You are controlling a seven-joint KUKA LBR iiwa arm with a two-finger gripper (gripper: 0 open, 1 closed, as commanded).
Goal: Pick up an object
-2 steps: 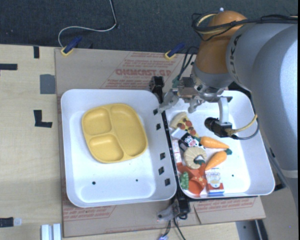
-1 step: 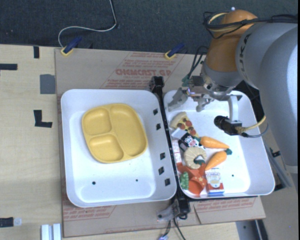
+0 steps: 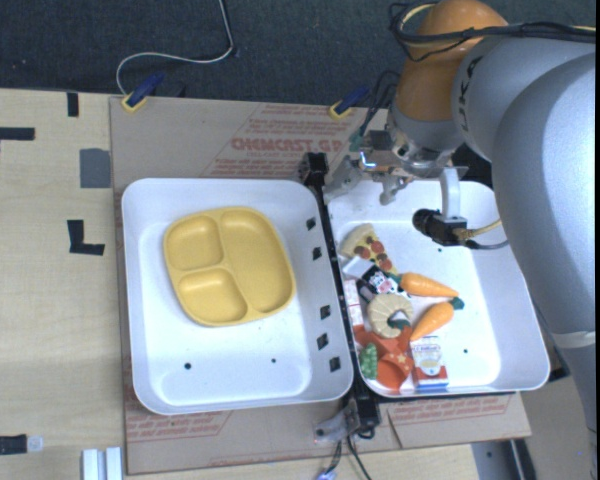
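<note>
While the grey arm (image 3: 540, 148) reaches in from the right, its gripper (image 3: 405, 168) hangs over the right bin's (image 3: 500, 338) far edge; fingers' state cannot be told. Left bin (image 3: 150, 368): yellow divided tray (image 3: 228, 265). Right bin: toy food pile (image 3: 395, 313), two carrots (image 3: 430, 288) topmost, apart from gripper

A robotics lab: 2 white bins (image 3: 145, 368) sit on cardboard (image 3: 240, 138) clamped to a wooden bench (image 3: 40, 308) marked with black tape, cables (image 3: 195, 53) trailing behind the cardboard, toy food (image 3: 395, 313) heaped in 1 bin.
</note>
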